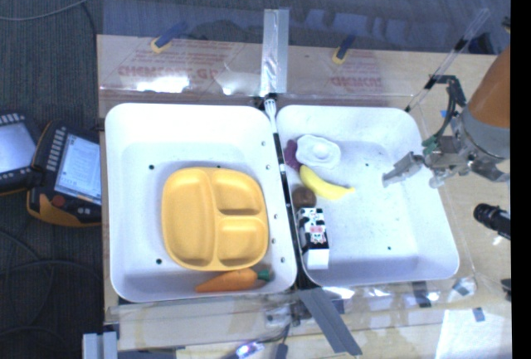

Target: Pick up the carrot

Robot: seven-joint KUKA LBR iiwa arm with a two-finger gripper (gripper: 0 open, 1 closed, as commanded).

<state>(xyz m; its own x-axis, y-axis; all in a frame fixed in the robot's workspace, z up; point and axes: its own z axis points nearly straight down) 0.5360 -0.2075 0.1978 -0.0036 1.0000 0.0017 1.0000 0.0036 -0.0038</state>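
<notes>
The orange carrot [231, 281] with a green stem end lies along the near wall of the left bin [137, 150], just below the yellow plate [216, 216]. My gripper [417, 175] hangs over the right side of the right bin [390, 241], far to the right of the carrot. Its fingers are open with nothing between them. One grey finger [397, 170] points left over the bin floor.
The right bin holds a banana [325, 183], a white lidded item [319, 151], a purple piece [290, 153], a brown round fruit [304, 197] and a small cow-print carton [314, 235], all near its left wall. A teach pendant [66, 175] lies left of the bench.
</notes>
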